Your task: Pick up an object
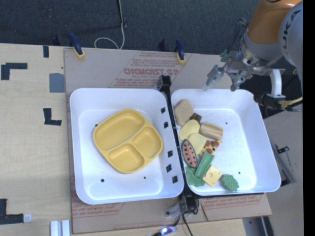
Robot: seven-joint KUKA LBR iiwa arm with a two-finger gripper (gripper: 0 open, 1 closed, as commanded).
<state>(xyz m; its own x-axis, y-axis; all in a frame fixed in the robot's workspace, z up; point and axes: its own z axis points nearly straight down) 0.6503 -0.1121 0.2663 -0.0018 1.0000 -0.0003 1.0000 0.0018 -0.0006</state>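
- Two white bins are seen side by side on a table; the right bin (pixel 246 107) is taken as the landmark.
- A heap of toy food (pixel 202 149) is piled against that bin's left wall, so any piece could be picked.
- The gripper (pixel 224 80) is held above the bin's far rim, fingers spread with nothing between them, apparently readied for descent.
- A yellow divided plate (pixel 128 140) is set in the left bin (pixel 81 132).

The arm (pixel 275 18) is cut off by the top and right edges; overlapping toy foods (pixel 199 146) partly hide each other.
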